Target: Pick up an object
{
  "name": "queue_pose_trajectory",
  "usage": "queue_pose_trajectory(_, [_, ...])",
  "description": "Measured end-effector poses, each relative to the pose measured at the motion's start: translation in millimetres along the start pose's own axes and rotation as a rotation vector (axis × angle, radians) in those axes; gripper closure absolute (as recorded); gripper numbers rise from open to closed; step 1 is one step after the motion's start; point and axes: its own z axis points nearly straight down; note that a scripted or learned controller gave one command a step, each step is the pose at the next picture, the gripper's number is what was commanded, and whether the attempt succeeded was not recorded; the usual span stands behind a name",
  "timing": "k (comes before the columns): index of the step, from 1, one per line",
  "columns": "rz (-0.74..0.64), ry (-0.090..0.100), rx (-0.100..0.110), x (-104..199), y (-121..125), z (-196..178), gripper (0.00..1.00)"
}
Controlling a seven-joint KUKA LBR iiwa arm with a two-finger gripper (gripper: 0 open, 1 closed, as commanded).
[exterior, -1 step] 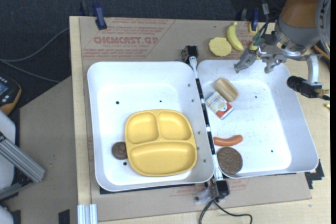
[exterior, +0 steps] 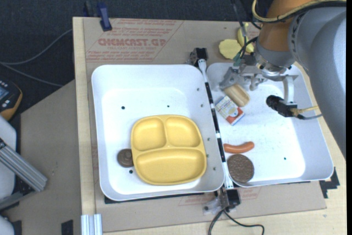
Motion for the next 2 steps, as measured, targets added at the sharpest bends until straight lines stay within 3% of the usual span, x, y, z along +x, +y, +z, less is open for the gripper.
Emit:
queue_pose_trajectory(1, [0.002,-0.003,-0.006,0.1,1.5,9.6,0.00])
queue_pose_trajectory(2, [0.002,-0.004,-0.011,0.3,2.6,-2.6,1.00])
